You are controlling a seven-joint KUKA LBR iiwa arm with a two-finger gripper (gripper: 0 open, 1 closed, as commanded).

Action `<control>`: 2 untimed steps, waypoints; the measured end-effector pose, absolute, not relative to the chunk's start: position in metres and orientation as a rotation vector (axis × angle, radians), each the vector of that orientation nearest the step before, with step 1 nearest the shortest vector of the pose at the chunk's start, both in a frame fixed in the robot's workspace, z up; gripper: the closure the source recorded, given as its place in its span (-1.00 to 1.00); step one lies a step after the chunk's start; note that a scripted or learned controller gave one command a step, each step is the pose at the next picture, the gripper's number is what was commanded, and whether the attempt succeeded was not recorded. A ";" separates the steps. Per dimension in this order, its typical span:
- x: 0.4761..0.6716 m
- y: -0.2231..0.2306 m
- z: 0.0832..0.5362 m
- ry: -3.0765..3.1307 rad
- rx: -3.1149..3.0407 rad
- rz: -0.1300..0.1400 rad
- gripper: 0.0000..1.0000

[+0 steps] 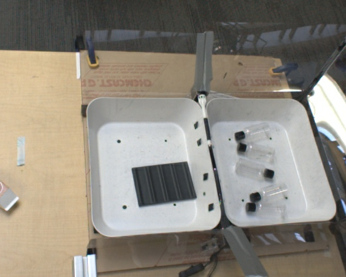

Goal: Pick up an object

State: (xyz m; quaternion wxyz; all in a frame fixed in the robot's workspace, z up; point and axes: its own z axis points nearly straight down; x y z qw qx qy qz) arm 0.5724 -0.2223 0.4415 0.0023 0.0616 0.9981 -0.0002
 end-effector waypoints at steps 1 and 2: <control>0.646 -0.222 0.441 3.137 0.077 0.001 1.00; 0.658 -0.222 0.442 3.135 -0.064 -0.001 1.00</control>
